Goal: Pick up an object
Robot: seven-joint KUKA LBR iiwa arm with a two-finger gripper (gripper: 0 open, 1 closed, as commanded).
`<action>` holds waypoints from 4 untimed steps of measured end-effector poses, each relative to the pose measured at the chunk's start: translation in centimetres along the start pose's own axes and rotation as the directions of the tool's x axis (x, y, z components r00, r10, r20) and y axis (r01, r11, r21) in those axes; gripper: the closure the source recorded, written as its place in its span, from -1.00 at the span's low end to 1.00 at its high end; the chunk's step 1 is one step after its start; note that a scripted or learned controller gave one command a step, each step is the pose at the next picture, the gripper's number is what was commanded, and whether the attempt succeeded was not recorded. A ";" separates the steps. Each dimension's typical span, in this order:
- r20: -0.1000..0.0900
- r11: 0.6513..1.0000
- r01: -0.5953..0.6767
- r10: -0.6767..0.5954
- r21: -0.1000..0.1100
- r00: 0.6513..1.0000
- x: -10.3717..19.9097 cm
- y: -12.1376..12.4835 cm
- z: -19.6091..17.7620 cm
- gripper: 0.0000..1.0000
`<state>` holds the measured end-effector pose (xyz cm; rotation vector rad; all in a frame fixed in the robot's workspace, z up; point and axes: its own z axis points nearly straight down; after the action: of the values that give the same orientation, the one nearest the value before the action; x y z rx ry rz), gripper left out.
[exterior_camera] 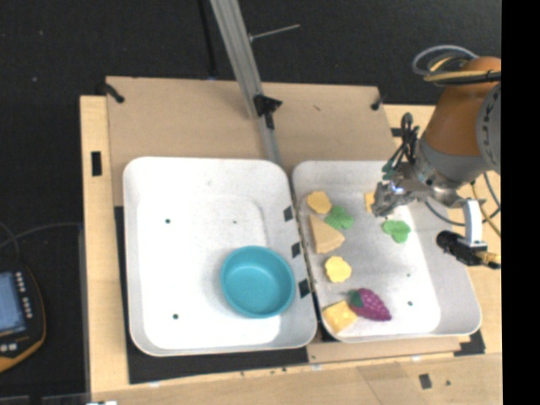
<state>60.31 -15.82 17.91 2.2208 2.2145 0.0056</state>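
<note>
The bench (186, 125) carries two shallow white bins side by side: the left bin (186, 201) and the right bin (422, 294). A grey metal pole (240, 57) slants down from the top of the view and ends at the gap between the bins' far corners. The arm (460, 133), grey with an orange band, reaches in from the right and hangs over the far right part of the right bin.

In the left bin there is one thing, a blue bowl (255, 281), sitting upright near the wall it shares with the other bin.

The right bin holds the small pieces. Four are yellow or tan: a round yellow piece (318, 202) at the far left, a tan wedge (326, 236) just below it, a yellow blob (337, 269) nearer, and a yellow block (339, 316) at the near left corner. Two are green: a green piece (341, 219) touching the wedge's far side, and a green leaf (396, 230) apart to the right. One purple grape bunch (370, 305) lies just beside the yellow block.

The gripper (388, 199) hangs just above the green leaf; a small orange bit (369, 199) shows at its left side, and whether the pincer is released or clenched cannot be told
</note>
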 end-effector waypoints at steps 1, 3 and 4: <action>0.000 1.000 0.005 -0.005 0.004 1.000 -0.1 0.1 -4.2 1.00; -0.001 1.000 0.005 -0.005 0.005 1.000 9.7 -2.0 -4.5 1.00; -0.002 1.000 0.005 -0.005 0.006 1.000 14.8 -3.1 -4.1 1.00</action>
<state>57.19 -0.99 21.93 2.2185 2.2242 0.0016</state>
